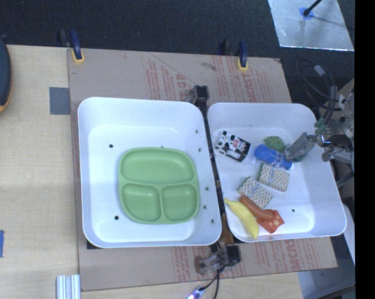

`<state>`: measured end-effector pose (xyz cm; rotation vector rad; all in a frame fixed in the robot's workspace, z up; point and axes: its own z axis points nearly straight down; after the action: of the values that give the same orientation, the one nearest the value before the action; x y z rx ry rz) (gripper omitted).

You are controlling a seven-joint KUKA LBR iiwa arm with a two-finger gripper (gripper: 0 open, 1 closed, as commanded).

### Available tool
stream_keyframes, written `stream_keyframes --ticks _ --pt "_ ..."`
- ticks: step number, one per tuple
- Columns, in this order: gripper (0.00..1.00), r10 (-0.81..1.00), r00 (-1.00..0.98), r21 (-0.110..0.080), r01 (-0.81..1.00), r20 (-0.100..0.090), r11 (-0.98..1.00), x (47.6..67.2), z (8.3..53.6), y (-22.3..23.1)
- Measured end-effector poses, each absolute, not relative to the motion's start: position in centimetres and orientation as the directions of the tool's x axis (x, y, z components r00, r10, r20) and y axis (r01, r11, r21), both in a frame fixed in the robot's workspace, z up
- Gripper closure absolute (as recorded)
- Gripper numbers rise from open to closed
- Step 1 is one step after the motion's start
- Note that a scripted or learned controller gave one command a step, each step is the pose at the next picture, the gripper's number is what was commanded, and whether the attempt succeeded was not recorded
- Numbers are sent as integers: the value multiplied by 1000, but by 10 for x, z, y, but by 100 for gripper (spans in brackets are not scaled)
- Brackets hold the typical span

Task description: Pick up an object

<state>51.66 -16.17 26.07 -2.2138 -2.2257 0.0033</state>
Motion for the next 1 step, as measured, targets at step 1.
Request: stream_keyframes --ticks 1 --pt "0 1000 -6 7 1000 0 6 595 117 -114"
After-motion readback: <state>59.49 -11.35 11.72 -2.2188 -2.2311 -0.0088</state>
